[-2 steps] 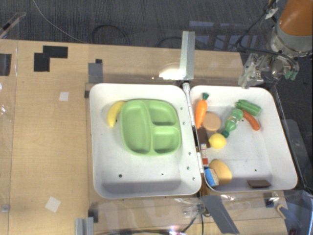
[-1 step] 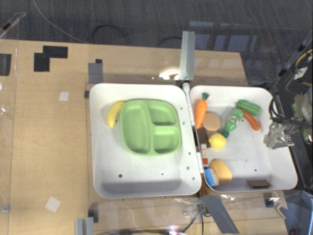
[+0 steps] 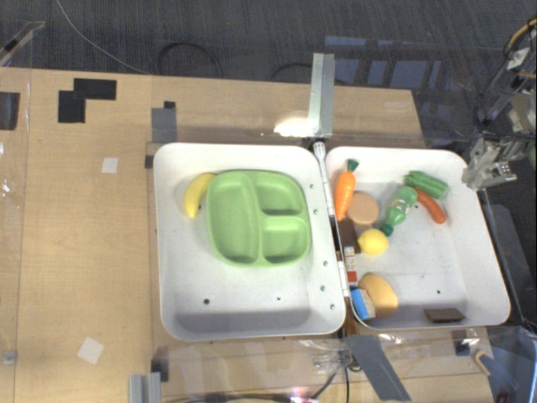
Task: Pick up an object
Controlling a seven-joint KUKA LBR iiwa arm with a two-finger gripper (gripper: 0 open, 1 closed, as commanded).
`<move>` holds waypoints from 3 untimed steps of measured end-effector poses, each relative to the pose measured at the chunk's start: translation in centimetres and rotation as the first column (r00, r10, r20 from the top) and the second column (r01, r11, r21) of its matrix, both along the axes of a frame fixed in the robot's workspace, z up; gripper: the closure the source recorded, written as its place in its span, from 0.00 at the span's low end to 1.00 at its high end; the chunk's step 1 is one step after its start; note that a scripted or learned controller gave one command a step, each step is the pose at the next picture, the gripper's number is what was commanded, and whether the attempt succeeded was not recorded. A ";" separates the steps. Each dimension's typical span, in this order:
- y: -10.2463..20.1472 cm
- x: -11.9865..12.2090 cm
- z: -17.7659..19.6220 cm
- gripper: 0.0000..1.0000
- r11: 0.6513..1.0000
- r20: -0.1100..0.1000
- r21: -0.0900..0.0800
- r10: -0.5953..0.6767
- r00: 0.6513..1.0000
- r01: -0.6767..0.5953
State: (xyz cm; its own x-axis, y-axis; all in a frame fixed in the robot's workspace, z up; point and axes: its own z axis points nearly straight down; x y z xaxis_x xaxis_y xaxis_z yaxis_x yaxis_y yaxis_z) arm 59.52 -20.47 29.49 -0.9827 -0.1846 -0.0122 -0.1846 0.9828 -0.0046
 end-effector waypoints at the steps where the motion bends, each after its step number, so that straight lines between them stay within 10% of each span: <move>1: 0.1 0.3 1.4 1.00 1.000 0.012 -0.002 0.002 1.000 -0.002; 3: 0.3 0.7 4.2 1.00 1.000 0.036 -0.006 0.004 0.999 -0.004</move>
State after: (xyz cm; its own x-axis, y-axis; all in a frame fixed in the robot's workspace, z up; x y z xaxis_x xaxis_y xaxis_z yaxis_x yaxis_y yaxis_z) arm 60.27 -20.21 33.72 -0.9810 -0.1884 -0.0468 -0.1878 0.9820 -0.0176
